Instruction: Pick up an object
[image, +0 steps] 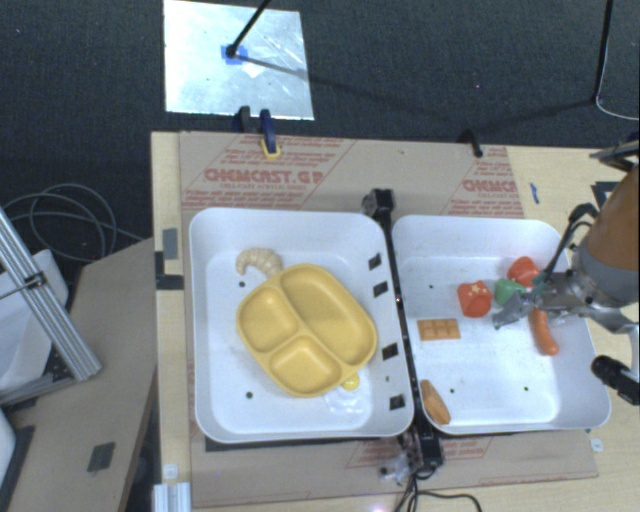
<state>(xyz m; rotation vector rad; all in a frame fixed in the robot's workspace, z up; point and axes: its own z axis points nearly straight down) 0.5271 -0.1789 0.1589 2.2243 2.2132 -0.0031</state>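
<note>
Gripper (512, 308) sits low over the right bin (575, 400), reaching in from that bin's right wall. Fingers (503, 318) are grey and thin, pointing toward the bin's centre; the gap between them is too small and blurred to read, so I cannot tell whether they are spread or closed, and nothing is clearly seen between them.

Objects in the right bin, placed relative to the gripper:
- Red tomato-like toy (475, 298), glossy, rounded block shape, just left of the fingertips, near or touching.
- Green toy piece (508, 288), small, just above the fingers.
- Red-orange rounded toy (523, 269), above the green piece.
- Orange sausage-shaped toy (545, 333), smooth, just right of and below the fingers.
- Tan waffle-like square (438, 329), gridded surface, left and slightly below.
- Orange bread-like roll (435, 402), oblong, well below, by the bin's front-left corner.

Left bin (215, 400): yellow divided plate (306, 328), three compartments, moulded plastic look; pale croissant-shaped toy (259, 261) at its upper left edge.

Table (330, 165) surface is brown board printed in red "CHEMCAST GP", repeated behind both bins.
</note>
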